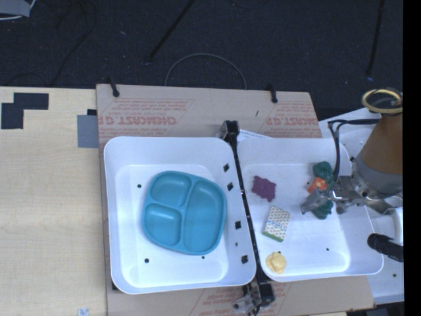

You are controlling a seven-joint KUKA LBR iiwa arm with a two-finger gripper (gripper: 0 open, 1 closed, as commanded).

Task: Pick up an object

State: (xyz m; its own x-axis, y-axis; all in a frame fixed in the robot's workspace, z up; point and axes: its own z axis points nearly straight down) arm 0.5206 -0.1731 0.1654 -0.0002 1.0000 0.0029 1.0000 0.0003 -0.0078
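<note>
Two bins: shallow white trays stood side by side on the bench, their inner walls touching along a dark central strip.
Left bin: held a blue divided plate, lying flat near the middle of the floor; judged to be no easy target, being broad and low.
Right bin: held the loose small things, so the pick was judged to belong here.
Purple piece: lay flat toward the bin's inner wall, apart from the rest.
Patterned block: lay tilted just below the purple piece, near the middle of the floor.
Yellow toy: sat in the near corner against the inner wall; the corner was judged awkward for the gripper to close around it.
Green-and-orange cluster: sat against the bin's outer edge, touching or just beside the gripper; which it was could not be told.
Gripper: reached in low over the outer edge, with dark teal material at its tip; whether it was spread or closed, and whether anything was gripped, could not be told.
Step in hand: judged to be an attempt on the cluster, lift not confirmed.
</note>
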